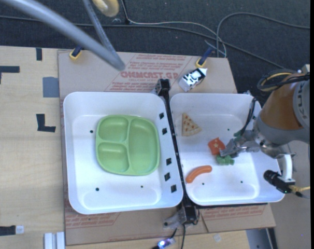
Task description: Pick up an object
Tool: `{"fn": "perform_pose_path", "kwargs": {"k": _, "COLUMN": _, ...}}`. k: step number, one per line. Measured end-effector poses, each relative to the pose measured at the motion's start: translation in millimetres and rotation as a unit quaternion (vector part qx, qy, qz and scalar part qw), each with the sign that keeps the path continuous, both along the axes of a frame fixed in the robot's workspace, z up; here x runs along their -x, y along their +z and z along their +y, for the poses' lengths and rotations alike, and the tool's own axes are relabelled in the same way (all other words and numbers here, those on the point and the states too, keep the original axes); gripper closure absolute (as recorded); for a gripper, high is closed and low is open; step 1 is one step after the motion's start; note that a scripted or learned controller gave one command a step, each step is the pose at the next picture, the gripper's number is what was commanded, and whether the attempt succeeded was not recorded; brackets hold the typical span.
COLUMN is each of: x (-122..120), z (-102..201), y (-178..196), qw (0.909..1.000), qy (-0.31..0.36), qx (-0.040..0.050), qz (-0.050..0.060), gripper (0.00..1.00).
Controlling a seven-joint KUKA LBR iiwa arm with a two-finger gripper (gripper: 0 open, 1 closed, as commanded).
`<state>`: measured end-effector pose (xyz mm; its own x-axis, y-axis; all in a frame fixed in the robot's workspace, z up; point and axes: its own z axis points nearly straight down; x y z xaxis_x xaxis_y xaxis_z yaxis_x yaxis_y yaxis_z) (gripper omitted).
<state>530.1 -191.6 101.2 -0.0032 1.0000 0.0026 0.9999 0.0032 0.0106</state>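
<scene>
arm (284, 113) comes in from the right, grey with the orange band above the wrist, reaching down into the right bin (250, 193). gripper (230, 150) sits low near the middle of that bin, tips down at the bin floor. fingers too small and dark to read, cannot tell if they are open or closed, and cannot tell if anything is between them.

green object (225, 160) lies just below the gripper tips, touching or nearly touching them, partly hidden by the gripper. red object (215, 146) with a small light mark sits just left of the gripper, right beside it, and appears to touch the green one. orange sausage-shaped piece (198, 173) lies down and to the left of the gripper, near but apart, flat on the bin floor. pizza slice (189, 124) is further up and to the left of the gripper, well apart, close to the bin's left wall.

left bin (76, 191) is well to the left of the gripper, past the divider where the two bins meet. green divided plate (128, 144) lies flat in it, three compartments, roughly centred.

both bins rest on a cardboard sheet (146, 69) with red print, above and left of the gripper. black cables (240, 17) run over the dark floor above the gripper. small black-and-white item (192, 77) sits on the cardboard just beyond the right bin's top edge, up and left of the gripper.
</scene>
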Motion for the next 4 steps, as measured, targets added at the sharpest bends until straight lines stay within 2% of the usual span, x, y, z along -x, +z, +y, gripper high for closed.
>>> {"fn": "perform_pose_path", "kwargs": {"k": 1, "x": 1.8, "z": 5.2, "y": 61.4, "qw": 1.0000, "qy": -0.001, "qx": 0.0019, "qz": 0.004, "gripper": 1.00}}
{"fn": "perform_pose_path", "kwargs": {"k": 3, "x": -1.4, "z": 7.8, "y": 178.0, "qw": 1.0000, "qy": -0.001, "qx": 0.0023, "qz": 0.003, "gripper": 1.00}}
{"fn": "perform_pose_path", "kwargs": {"k": 4, "x": -15.3, "z": 65.8, "y": 174.3, "qw": 1.0000, "qy": 0.002, "qx": 0.0010, "qz": 0.005, "gripper": 1.00}}
